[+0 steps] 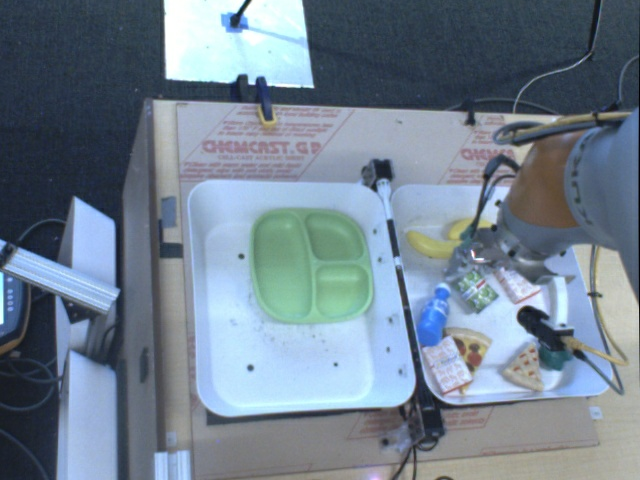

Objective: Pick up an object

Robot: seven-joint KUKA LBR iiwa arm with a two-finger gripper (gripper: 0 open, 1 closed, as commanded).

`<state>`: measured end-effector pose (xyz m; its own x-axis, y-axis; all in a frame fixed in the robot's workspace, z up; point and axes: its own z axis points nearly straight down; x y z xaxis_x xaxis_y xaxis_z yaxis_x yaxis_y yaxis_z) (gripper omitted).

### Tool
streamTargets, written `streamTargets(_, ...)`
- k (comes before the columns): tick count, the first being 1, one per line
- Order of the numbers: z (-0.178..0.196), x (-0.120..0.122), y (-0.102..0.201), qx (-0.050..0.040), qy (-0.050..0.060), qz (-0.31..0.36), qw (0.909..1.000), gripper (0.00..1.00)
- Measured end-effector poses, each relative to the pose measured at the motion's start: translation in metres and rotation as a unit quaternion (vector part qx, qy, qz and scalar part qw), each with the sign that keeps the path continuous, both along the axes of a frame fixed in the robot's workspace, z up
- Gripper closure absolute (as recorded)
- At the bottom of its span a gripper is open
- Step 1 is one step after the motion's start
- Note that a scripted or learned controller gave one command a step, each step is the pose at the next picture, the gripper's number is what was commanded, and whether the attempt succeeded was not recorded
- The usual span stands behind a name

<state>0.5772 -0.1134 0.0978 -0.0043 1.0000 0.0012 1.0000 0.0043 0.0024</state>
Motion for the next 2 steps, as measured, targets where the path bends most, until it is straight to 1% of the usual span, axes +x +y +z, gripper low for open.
streamTargets(1,0.1063,0.0357,0.0686,-0.0002,-0.001,0.000,1.0000,1.00)
streamTargets(2,0.1055,0.0351,0.0675,-0.0009,0.000,0.000,1.0000,0.00)
